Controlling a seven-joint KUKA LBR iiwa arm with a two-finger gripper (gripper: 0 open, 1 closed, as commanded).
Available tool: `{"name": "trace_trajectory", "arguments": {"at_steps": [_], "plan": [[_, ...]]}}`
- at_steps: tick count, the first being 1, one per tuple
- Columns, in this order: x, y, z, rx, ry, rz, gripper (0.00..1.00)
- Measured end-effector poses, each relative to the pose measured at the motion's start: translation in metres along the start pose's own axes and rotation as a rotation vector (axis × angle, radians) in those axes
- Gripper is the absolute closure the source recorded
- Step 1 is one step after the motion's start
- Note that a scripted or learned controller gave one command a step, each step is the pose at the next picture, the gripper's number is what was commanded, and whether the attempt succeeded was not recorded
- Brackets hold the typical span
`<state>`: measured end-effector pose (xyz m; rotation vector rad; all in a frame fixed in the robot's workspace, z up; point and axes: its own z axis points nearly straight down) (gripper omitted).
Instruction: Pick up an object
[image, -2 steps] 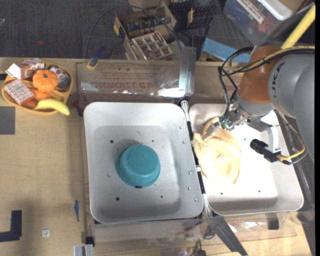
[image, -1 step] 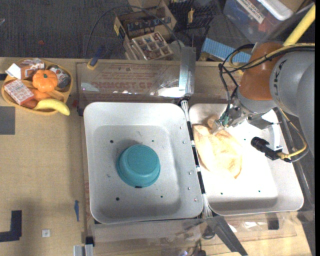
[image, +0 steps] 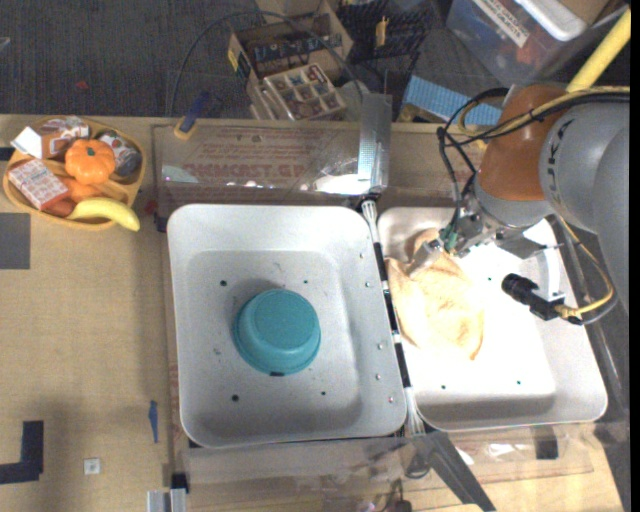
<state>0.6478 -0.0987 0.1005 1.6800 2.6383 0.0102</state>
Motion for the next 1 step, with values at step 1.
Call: {"name": "trace_trajectory", "arguments": {"at_steps": [1], "plan": [[-0.0050,0.0056,0.0113,0.005,0.003,0.053,0.00]]}}
